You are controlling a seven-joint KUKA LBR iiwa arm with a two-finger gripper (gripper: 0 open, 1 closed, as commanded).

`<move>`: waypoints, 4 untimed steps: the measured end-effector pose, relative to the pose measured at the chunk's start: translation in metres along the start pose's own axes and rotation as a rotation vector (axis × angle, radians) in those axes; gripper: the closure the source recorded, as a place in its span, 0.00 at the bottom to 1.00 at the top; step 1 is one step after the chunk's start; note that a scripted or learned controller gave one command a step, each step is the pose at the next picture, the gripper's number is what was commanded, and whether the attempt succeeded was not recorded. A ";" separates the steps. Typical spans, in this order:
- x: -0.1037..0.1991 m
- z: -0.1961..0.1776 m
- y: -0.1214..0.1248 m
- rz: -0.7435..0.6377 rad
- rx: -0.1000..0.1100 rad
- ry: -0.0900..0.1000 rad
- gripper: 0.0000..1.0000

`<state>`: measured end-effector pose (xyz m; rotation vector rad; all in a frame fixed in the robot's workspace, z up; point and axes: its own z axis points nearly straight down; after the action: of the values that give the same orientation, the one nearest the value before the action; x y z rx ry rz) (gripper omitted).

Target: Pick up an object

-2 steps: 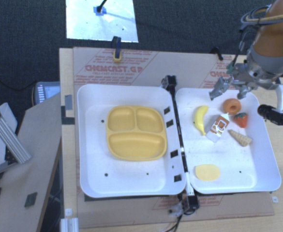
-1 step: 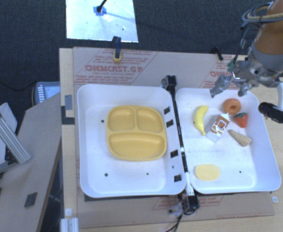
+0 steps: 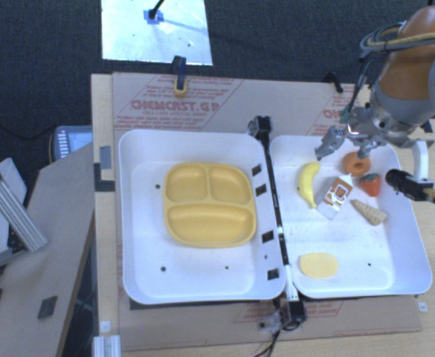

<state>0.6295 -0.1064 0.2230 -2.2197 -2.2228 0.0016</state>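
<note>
tool (image 3: 345, 146): spread, grasping nothing, above right bin (image 3: 403, 274) | banana (image 3: 308, 184): long axis near-vertical, tip toward tool

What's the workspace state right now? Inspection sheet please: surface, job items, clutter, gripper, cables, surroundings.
Surface: bench with a cardboard sheet under two white bins; left bin, right bin.
Job's things: in the right bin, banana, small white and orange carton, orange ring-shaped piece, red strawberry-like piece, cone-shaped piece, flat yellow disc.
Clutter: yellow divided tray in the left bin.
Gripper: gripper above the right bin's far side, near the orange ring; nothing visibly between its fingers.
Cables: bundle looping by the arm's wrist; wires at the bench's near edge.
Surroundings: dark carpet, silvery sheet beyond the bench, aluminium rail at left.
</note>
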 end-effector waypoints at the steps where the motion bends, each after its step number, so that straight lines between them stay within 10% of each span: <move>1: 0.007 0.051 -0.008 0.001 0.001 0.001 0.00; 2: 0.002 0.109 -0.002 0.001 -0.004 -0.001 0.00; 3: 0.001 0.094 0.000 0.001 -0.009 -0.001 1.00; 4: -0.001 0.050 0.002 -0.001 -0.007 0.000 1.00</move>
<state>0.6315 -0.1070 0.1726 -2.2220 -2.2279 -0.0057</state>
